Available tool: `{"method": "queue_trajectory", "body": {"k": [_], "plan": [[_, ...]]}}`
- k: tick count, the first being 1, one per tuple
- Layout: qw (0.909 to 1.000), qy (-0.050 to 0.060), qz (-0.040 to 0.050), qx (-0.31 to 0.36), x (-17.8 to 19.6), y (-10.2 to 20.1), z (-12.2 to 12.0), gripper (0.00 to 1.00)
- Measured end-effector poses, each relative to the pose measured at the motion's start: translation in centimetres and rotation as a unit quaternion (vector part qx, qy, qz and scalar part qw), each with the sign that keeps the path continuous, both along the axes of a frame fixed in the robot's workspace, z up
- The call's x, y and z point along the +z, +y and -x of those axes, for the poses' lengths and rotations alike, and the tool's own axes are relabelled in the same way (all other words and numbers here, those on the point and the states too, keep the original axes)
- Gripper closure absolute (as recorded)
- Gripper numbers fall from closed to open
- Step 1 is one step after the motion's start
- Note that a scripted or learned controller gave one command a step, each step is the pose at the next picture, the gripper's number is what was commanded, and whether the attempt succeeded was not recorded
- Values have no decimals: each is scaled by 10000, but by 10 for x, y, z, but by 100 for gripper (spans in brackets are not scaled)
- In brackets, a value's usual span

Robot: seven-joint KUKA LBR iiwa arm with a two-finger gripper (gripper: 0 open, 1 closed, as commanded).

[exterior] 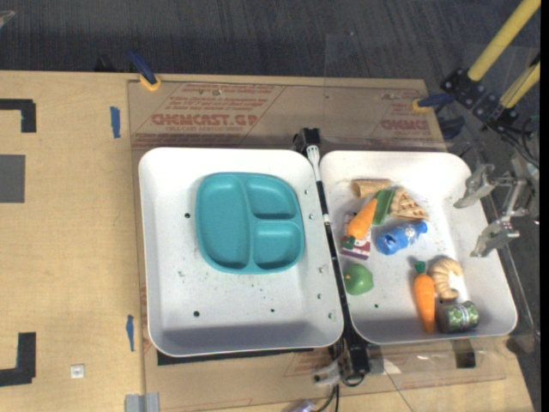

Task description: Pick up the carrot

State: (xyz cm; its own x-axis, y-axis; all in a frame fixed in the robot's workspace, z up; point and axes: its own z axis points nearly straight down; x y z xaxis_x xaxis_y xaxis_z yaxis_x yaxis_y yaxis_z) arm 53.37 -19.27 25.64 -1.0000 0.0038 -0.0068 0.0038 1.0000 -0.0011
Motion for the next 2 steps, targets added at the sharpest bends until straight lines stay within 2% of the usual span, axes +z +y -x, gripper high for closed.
{"method": "queue_trajectory", "body": {"k": [1,2], "plan": [[10000,58,-24,32,-148,29,27,0],[9982,-38,15,602,-166,37,40,0]]}}
